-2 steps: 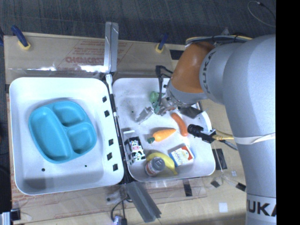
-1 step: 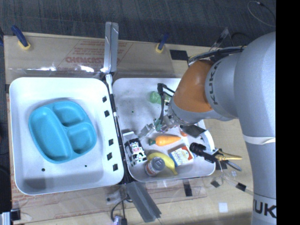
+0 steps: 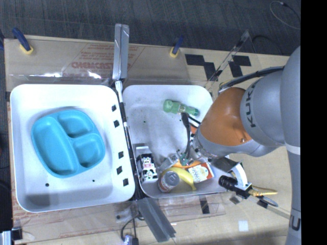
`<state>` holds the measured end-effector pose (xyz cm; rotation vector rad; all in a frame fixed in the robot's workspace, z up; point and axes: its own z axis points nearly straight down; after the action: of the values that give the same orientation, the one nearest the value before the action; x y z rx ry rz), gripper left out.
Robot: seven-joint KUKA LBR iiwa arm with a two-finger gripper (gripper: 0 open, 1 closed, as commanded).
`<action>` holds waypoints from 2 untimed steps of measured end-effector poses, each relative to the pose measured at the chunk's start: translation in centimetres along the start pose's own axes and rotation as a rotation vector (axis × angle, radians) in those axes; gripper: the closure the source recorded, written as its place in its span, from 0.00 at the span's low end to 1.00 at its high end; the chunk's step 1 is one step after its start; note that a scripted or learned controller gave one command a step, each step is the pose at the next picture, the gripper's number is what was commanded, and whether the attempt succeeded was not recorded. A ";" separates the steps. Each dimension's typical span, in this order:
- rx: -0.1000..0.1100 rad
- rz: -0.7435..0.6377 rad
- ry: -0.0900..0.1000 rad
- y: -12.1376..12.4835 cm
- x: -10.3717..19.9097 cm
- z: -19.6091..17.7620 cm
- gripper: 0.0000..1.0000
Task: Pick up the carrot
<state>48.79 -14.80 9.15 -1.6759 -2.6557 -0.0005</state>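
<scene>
Below, dark carpet (image 3: pixel 61 9) borders the cardboard-covered bench (image 3: pixel 61 55) bearing white bins (image 3: pixel 20 152).

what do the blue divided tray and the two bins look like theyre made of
The blue divided tray looks like moulded plastic with a smooth, slightly matte finish: uniform colour, rounded compartment walls, soft highlights. The left bin and right bin seem to be white plastic too, with rounded corners; that could also be coated metal.

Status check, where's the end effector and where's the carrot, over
End effector low in right bin, over the clutter at its front edge. Carrot not clearly made out; orange bit beside banana. Can and small carton crowd close.
</scene>
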 end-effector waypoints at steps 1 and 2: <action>-0.002 -0.006 -0.001 0.1 0.0 -1.0 1.00; 0.001 0.124 -0.001 4.3 -0.4 -1.3 1.00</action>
<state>52.85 -13.34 10.45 -1.8365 -2.5470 0.0019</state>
